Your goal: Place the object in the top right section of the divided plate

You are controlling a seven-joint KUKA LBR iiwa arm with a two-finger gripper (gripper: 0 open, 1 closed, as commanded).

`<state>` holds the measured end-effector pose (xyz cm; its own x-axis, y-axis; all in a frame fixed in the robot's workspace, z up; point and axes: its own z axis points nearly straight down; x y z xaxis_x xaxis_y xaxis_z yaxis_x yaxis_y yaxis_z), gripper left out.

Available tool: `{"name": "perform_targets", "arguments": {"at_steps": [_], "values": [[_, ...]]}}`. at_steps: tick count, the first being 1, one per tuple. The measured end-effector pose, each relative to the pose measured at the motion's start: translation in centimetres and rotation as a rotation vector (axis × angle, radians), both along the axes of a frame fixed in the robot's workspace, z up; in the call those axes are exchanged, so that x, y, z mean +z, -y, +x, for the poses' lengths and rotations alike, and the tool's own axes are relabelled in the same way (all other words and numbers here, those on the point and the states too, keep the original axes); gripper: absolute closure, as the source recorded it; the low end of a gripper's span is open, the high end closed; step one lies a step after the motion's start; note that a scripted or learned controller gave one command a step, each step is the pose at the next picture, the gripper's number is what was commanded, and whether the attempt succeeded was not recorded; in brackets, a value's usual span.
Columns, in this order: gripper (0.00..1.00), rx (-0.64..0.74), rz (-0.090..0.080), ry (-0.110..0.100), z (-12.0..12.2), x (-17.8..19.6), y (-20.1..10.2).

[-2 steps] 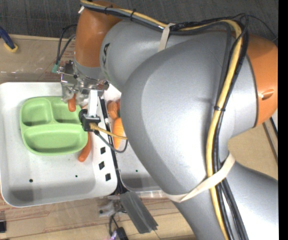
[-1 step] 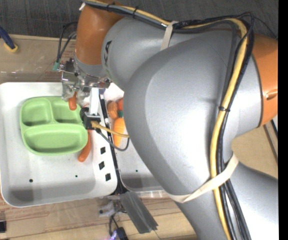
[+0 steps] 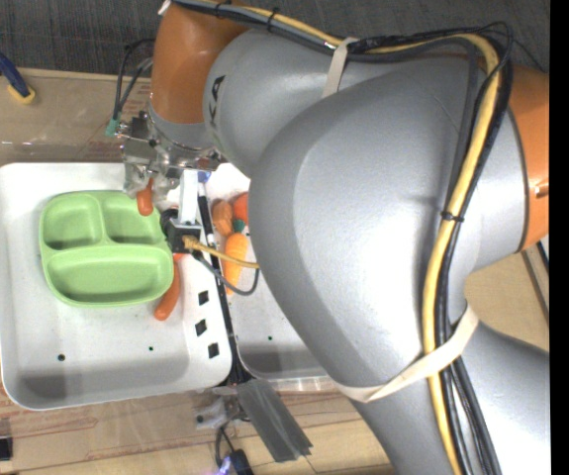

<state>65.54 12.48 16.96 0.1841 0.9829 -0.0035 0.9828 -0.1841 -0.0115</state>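
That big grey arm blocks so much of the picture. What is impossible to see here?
- Right bin: mostly covered by the arm; a few orange items peek out, too hidden to identify.
- Gripper: too small and cluttered by the green divided plate's top right section to judge its grasp.
- Orange object beside the plate: too small to name.

even bright light | soft shadows | slight blur | no glare

Arm (image 3: 393,216): grey, bulky, entering from the right and spanning most of the view, with yellow and black cables strapped along its upper edge. Orange band (image 3: 180,57) above the wrist (upper centre), angled down and leftward. Gripper (image 3: 147,188): pointing downward below the wrist, at left of centre.
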Motion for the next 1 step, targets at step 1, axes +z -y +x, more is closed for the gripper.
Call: {"name": "perform_targets", "arguments": {"at_steps": [1], "values": [[1.00,0.005,0.000,-0.002,0.01,0.92,-0.01]]}}
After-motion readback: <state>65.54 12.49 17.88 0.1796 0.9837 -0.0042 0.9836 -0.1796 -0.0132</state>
